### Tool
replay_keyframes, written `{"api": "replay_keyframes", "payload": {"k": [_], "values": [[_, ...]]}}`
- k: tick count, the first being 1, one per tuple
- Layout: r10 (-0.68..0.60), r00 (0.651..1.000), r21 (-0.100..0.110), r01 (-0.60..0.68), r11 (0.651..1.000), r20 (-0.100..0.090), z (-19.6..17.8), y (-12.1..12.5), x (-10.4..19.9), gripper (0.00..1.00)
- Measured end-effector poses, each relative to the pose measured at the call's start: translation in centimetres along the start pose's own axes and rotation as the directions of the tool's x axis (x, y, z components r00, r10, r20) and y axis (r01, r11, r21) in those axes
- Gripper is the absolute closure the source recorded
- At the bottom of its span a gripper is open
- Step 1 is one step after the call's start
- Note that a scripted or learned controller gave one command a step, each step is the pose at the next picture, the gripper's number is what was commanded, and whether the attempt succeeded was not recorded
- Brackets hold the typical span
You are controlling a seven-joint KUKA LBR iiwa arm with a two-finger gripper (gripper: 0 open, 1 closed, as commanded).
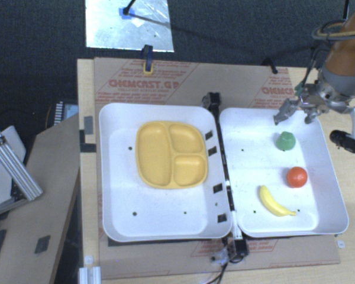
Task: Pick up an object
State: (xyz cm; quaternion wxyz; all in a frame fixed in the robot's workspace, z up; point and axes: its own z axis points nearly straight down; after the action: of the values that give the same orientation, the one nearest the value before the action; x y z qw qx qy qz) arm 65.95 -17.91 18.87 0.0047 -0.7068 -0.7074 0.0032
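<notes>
Arm [346, 52] cut off at right. Your gripper [296, 115] spread wide, holding nothing. Banana [276, 202] long axis runs upper-left to lower-right.

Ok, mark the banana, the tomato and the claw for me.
banana [276, 202]: camera view, middle of its curved body.
tomato [296, 177]: camera view, centre of the red fruit.
claw [295, 114]: camera view, midway between the fingertips, open over the right bin.

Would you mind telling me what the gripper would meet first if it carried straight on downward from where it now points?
Probably the green object, which lies just below the gripper in the right bin. Depth is unclear from this slanted view, so it might instead touch the bin floor beside it.
</notes>
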Motion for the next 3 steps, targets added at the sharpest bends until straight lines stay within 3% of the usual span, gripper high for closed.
{"api": "replay_keyframes", "payload": {"k": [1, 3], "values": [[-0.003, 1.000, -0.013, 0.003, 1.000, 0.003, -0.8, 0.3, 0.0, 0.00], [-0.005, 1.000, -0.009, 0.005, 1.000, 0.002, 9.2, 0.1, 0.7, 0.00]]}}
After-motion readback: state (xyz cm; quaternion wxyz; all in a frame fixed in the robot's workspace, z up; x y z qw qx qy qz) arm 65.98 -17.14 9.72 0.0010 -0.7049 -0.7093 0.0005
